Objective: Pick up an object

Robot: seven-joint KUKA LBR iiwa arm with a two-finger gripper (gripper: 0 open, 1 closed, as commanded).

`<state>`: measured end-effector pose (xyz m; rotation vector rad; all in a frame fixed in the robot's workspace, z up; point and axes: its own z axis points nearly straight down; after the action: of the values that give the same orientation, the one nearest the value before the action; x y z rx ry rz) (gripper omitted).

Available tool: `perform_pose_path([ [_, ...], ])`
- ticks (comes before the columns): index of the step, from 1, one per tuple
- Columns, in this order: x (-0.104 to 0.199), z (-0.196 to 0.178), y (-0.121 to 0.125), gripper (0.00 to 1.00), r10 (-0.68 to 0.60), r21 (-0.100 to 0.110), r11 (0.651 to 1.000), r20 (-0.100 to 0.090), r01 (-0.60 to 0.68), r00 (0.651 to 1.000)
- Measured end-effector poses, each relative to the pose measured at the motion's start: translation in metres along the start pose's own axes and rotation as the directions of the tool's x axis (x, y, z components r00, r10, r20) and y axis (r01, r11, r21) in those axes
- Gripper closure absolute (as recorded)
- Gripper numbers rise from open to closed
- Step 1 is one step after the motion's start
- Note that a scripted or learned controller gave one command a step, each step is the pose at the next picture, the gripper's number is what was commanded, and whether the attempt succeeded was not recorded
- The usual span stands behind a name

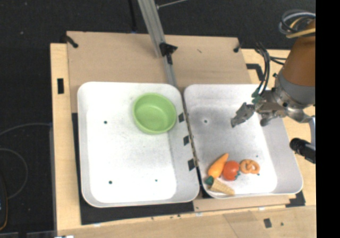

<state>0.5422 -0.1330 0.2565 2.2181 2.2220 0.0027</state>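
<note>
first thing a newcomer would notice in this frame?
Probably the green bowl, alone near the back right corner of the left bin. Next, the cluster at the right bin's front edge: a carrot, a red tomato, a pretzel and a cone-shaped piece. The tool hangs above that bin's middle, apart from the cluster.

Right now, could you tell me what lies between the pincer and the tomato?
Camera view: just bare white bin floor between pincer and tomato.

Even overhead light, white bins glaring bright, surroundings dark, soft slightly grainy focus.
</note>
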Motion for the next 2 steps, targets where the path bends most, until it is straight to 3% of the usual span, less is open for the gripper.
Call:
perform_pose_path([
  [1, 0.0, 0.0, 0.0, 0.0, 0.002, 0.0, 1.0, 0.0, -0.002, 1.0],
  [2, 0.0, 0.043, 0.003, 0.0, 0.004, 0.005, 1.0, 0.001, -0.004, 1.0],
])
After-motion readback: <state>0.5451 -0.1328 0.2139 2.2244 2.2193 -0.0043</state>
